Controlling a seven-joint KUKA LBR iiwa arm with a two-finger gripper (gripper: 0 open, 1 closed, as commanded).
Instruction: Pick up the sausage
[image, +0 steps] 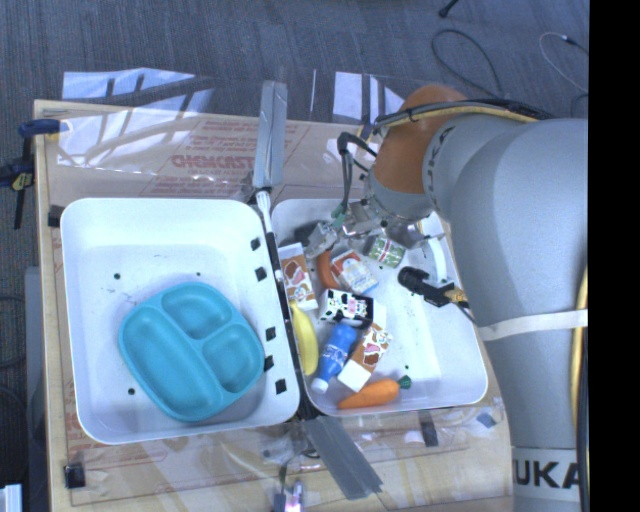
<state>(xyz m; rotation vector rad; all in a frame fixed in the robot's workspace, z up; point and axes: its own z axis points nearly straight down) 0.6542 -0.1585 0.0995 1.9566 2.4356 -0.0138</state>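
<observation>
Arm: I had the grey arm (510, 220) reaching in from three o'clock, its orange band (405, 150) sitting over the right bin's (455, 375) twelve o'clock end.

Gripper: the gripper (350, 232) was down in the clutter at the top of that bin; I could not tell whether it was spread or pressed together, the wrist hid too much.

Sausage: I read the reddish-brown curved piece (326, 270) just at seven o'clock of the gripper as the sausage, wedged among small cartons. Touching the tool or merely beside it, I could not say.

Neighbours: a cow-print carton (346, 307) lay at six o'clock of the sausage, a blue bottle (335, 352) below that, a banana (305, 340) along the bin's nine o'clock wall, a carrot (370, 393) at the six o'clock edge.

Left bin: the teal divided plate (190, 348) sat alone there, well apart from the work.

Doing it well: my judgement was to come straight down across the sausage's narrow width, bite at its middle, and lift slowly so the cartons slid off rather than rode up.

Risk: a carton corner caught in the pinch seemed likely.

Hard to make out: most of the sausage's length was buried, and the items under the wrist were blurred.
</observation>
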